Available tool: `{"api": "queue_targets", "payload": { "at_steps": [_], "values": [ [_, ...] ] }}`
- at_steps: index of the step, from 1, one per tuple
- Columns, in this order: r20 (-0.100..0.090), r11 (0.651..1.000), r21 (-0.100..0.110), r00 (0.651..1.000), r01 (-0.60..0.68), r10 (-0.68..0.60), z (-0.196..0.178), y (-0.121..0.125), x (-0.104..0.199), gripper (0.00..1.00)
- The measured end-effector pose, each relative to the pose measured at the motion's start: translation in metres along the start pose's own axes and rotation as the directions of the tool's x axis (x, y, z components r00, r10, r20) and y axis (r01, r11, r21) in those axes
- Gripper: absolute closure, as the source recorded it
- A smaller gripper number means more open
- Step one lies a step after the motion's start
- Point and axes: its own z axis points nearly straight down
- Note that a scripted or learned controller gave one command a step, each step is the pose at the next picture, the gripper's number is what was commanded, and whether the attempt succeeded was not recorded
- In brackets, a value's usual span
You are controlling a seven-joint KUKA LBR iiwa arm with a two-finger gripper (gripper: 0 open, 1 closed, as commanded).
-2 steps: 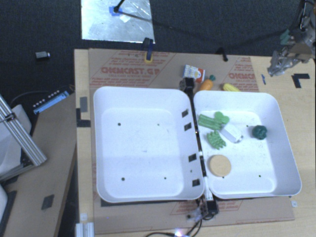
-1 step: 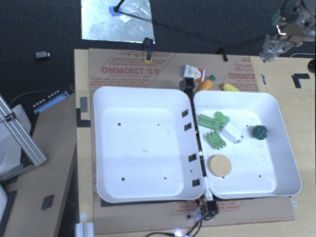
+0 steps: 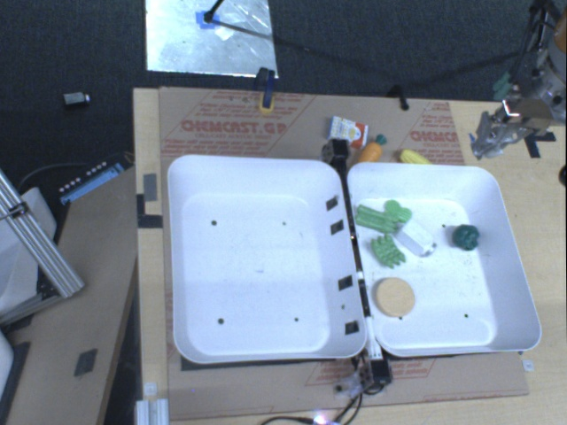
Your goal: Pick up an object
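My gripper (image 3: pixel 498 135) hovers above bench beyond right bin (image 3: pixel 505 237) far corner, holding nothing; finger spacing: cannot tell; target, dark green ball (image 3: pixel 465 235), sits alone near bin's right wall; likely light, rubbery, rolls easily; pinch across middle, straight down.

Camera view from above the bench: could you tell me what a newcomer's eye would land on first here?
Probably the two white bins side by side: the left bin bare white, the right bin holding a small cluster. There, green toys lie near the divider, a tan disc sits below them and a dark green ball lies apart to the right. The claw hangs past the right bin's far corner.
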Motion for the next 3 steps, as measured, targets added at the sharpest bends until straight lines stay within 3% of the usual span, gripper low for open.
{"api": "queue_targets", "payload": {
  "at_steps": [1,2,3],
  "values": [
    [-0.001,1.0,0.008,1.0,-0.002,0.002,0.067,-0.105,-0.001,1.0],
    [0.005,1.0,-0.02,1.0,0.007,-0.007,-0.054,-0.052,0.009,1.0],
    [0.001,1.0,0.001,1.0,0.0,0.0,-0.007,-0.11,0.017,1.0]
  ]
}}
